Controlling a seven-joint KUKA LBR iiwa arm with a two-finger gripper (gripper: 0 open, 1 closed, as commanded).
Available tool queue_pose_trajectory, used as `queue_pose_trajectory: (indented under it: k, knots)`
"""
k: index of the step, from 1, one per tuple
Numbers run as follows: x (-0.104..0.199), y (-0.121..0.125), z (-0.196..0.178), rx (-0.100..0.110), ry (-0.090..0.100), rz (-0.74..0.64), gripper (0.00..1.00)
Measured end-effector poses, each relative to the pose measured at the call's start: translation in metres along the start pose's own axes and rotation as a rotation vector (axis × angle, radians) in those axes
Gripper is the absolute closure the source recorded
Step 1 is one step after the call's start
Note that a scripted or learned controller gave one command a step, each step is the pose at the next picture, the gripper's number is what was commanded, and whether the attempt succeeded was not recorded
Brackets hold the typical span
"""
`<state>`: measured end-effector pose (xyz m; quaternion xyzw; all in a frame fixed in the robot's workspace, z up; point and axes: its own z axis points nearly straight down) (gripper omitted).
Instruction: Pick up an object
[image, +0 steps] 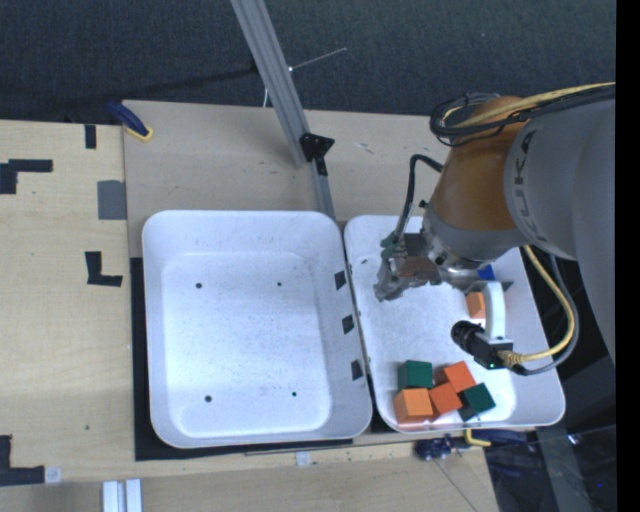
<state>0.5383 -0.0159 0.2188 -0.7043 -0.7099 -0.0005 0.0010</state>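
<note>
Blocks, orange and green, in right bin, near corner.

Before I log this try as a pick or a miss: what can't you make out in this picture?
- Claw: small and dark over the right bin; whether it grips anything can't be told.
- Blue piece and orange piece: partly hidden by the arm.
- Block pile: blocks overlap, so the count is unsure.

Two bins, several small blocks
</note>
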Motion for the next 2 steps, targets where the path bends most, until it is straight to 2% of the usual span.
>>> queue_pose_trajectory:
  k: [1, 2]
  knots:
    - [0.047, 0.005, 0.006, 0.002, -0.002, 0.002, 1.0]
    - [0.102, 0.013, -0.009, 0.0, 0.0, 0.0, 1.0]
